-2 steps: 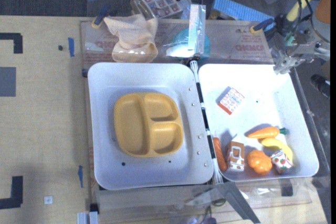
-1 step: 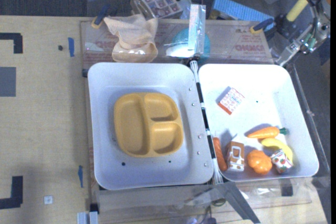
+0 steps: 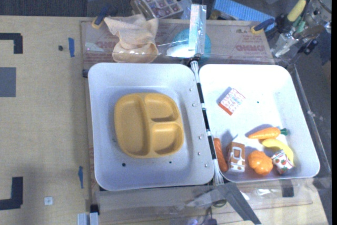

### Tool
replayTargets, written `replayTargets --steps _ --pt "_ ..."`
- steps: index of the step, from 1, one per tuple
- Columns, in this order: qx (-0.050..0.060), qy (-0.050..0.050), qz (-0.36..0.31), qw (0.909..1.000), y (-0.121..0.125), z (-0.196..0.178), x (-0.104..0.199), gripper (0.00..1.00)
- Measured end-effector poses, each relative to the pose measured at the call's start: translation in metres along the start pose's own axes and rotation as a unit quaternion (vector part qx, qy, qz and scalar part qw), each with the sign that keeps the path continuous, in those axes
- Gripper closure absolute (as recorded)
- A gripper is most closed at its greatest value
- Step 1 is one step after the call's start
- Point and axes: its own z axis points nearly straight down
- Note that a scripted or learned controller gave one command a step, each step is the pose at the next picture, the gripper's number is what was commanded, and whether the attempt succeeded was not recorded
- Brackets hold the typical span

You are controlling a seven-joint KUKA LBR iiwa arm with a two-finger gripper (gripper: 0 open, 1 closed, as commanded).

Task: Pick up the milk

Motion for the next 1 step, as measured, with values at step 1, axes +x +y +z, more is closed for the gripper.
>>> replayTargets --steps 1 --pt "-0.003 -0.003 -0.001 1.0000 0.0011 -0.0123 -0.0009 1.00"
